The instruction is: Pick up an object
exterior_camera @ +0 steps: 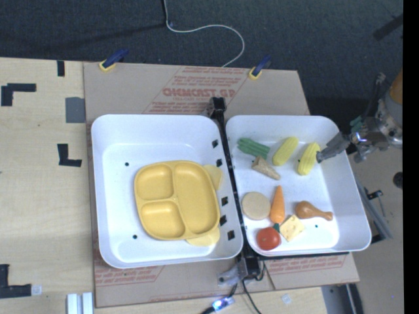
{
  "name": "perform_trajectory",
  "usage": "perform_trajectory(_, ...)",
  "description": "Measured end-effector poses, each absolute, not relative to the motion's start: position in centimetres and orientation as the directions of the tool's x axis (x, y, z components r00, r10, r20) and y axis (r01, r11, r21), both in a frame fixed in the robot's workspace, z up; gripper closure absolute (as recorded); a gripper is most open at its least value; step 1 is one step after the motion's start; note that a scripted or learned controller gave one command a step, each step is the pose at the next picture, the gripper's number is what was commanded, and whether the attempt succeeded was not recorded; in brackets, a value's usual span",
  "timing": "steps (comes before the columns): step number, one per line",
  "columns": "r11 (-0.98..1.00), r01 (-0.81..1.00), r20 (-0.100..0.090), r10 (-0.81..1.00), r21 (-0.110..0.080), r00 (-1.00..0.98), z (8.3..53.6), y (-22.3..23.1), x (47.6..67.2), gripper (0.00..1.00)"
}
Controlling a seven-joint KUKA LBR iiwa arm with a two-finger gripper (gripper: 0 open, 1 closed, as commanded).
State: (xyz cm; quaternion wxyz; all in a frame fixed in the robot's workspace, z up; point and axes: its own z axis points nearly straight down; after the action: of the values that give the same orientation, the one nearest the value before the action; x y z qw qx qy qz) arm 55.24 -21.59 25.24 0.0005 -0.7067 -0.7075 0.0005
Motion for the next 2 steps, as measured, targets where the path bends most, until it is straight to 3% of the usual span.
perform_trajectory(2,0.002,1.0,0.001,1.0,-0.006,-0.002,14.1,-20.3,55.4,0.0)
